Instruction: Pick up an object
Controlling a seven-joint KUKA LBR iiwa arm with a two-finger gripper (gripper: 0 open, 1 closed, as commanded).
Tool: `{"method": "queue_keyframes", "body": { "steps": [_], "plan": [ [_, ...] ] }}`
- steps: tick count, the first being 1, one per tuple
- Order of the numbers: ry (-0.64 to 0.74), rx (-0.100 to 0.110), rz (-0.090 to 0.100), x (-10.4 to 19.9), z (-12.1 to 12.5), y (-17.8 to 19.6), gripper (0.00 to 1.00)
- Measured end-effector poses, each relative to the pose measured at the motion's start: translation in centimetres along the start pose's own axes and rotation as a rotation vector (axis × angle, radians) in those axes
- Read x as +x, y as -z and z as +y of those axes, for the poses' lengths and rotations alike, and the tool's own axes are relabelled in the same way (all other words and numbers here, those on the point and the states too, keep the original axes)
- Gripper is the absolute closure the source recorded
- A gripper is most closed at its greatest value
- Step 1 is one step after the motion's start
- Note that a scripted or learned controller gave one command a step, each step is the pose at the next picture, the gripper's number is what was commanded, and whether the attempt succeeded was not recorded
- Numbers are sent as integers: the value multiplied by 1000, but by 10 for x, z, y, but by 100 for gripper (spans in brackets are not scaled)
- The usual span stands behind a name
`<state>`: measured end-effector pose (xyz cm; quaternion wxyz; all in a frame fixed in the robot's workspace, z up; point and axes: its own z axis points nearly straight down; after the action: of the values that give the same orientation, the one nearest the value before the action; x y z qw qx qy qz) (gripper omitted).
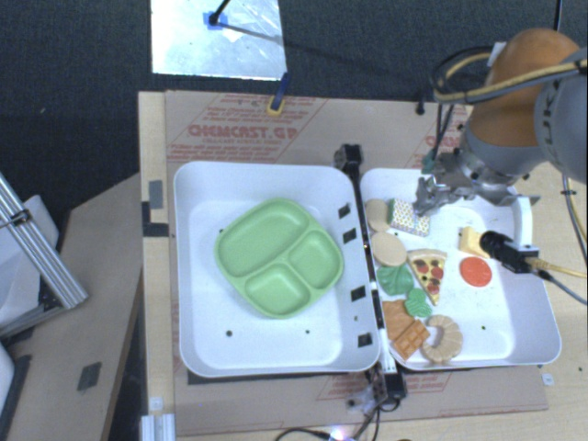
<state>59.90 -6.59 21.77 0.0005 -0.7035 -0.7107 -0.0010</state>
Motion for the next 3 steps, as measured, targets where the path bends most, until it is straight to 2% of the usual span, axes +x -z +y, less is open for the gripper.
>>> {"method": "queue_keyframes", "body": {
  "steps": [1, 3],
  "plan": [
    [-1, -1, -1, 35, 2, 4, 100],
    [-6, -2, -2, 28, 4, 2, 100]
  ]
}}
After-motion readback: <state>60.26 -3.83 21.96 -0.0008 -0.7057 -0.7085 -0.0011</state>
